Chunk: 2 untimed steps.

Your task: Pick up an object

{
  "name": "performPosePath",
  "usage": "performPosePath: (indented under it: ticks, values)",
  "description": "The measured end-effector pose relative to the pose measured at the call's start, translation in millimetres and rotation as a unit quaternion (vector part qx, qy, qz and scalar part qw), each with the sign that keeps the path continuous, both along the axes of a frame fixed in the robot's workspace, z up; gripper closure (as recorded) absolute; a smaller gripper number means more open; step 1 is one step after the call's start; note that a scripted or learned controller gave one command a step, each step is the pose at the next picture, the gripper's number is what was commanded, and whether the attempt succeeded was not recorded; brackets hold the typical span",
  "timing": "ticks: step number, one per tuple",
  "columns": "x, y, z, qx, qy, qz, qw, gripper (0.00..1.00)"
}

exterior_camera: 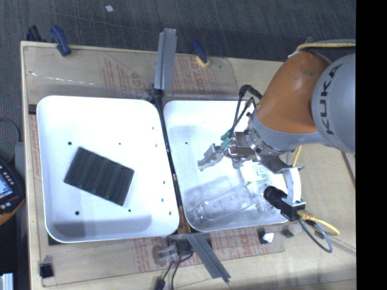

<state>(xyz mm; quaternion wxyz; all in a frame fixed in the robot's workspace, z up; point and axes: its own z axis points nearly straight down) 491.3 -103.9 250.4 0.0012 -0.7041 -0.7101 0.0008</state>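
Overhead, the grey KUKA arm (314, 101) reaches in from the right, its orange band bulging over the right bin (181, 125) and its wrist bent down toward that bin's middle. The gripper (208, 157) points leftward over the white floor, its pale metallic fingers (211, 153) slightly spread with nothing visible between them; how wide the gap is stays hard to judge, since the fingers blur against the bin. Cables (242, 110) loop from the wrist, and a yellow cable (320, 225) trails off near the bench's lower right.

A clear plastic bottle (227, 203) lies on its side along the near wall of the right bin, below the gripper and apart from it. Its outline nearly melts into the white floor, and its right end is covered by the arm's wrist hardware. A dark ribbed rectangular pad (99, 175) lies flat and tilted in the left bin (54, 110), well apart from the arm. Blue clamps (59, 38) hold the board's far edge.
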Motion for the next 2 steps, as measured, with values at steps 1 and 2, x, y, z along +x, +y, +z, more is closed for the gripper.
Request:
performPosePath:
  ticks: [1, 2]
  values:
    - [0.9, 0.4, 9.7, -0.0005, 0.001, 0.003, 1.0, 1.0]
    - [1.0, 0.4, 9.8, -0.0007, 0.0, 0.003, 1.0, 0.0]
